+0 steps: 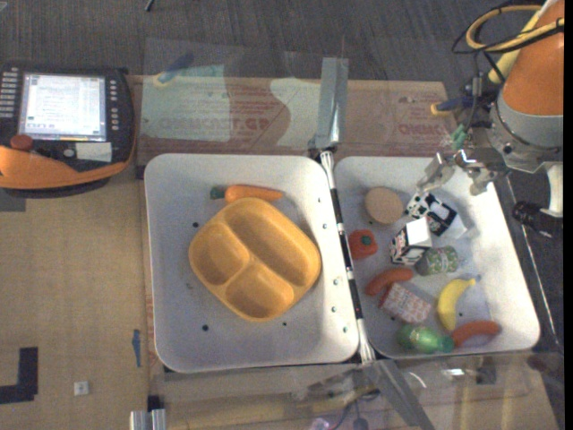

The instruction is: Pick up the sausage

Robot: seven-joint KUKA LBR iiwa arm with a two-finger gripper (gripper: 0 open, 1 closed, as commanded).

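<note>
Front edge: a clear sheet and metal bracket (376, 385) sit at the near rim of the two bins, lowest in the view.
Right bin (515, 280): white and shallow, crowded with toy food.
Sausage (389, 281): reddish, lying on the floor of the right bin near its left wall, slanted, just above a pink speckled block (407, 303) and below a small red tomato-like piece (362, 243).
Second reddish piece (475, 331): a similar long shape lies near the front right corner of the same bin, beside a green item (424, 338).
Banana (454, 301): yellow, curved, between the pink block and the second reddish piece.
Other items: a tan round cookie-like disc (384, 205) near the back, a black-and-white carton (412, 241), a second black-and-white object (435, 213), and a greenish jar (437, 261) in the middle.
Left bin (170, 240): holds a yellow divided tray (254, 258) and a carrot (249, 193) just behind it, touching the tray's back edge.
Arm (533, 83): grey with an orange band, over the back right corner of the right bin.
Pincer (448, 170): raised above the bin's back area, well apart from the sausage; fingers spread and released, nothing between them.
Table (72, 267): brown, carrying a control pendant (63, 124) at the far left.
</note>
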